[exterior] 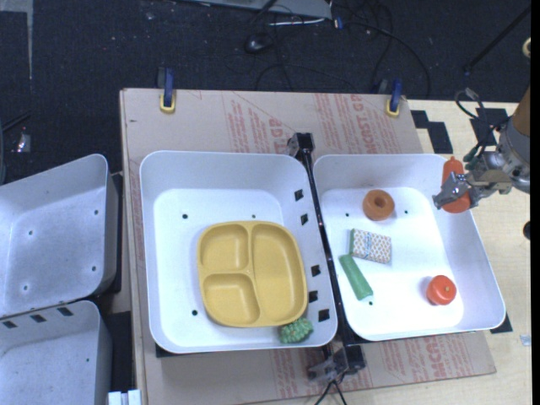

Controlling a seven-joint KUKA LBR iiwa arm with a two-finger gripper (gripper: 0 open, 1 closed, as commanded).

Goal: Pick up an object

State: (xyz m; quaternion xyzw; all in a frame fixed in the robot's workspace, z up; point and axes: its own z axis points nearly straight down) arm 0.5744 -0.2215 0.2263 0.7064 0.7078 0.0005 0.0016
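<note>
Gripper (456,194): at the right rim of the right bin (472,251), above the bin's upper right corner, reaching in from the right edge; whether it is spread or closed cannot be told, since the tips are small and blurred against something red-orange at the tips that cannot be identified. Arm (516,146): grey, seen in part behind the gripper at the picture's right edge. Ring (379,204): orange-brown, doughnut-shaped, lying flat in the right bin, left of the gripper and near it, apart from the other pieces. Packet (371,245): small, pale with a fine blue and tan pattern, lower and left of the gripper, beneath the ring. Green block (355,277): long and narrow, lying at a slant, just beside the packet's lower left corner, farther from the gripper. Orange cap (440,290): round, below the gripper near the bin's lower right. Left bin (169,226): well to the left of the gripper, past the black divider (319,234). Yellow tray (251,272): three compartments, resting in the left bin. Green ball (295,332): rough-textured, touching the tray's lower right corner, by the bin's lower wall. Board (219,116): pale, printed in red, under both bins.
</note>
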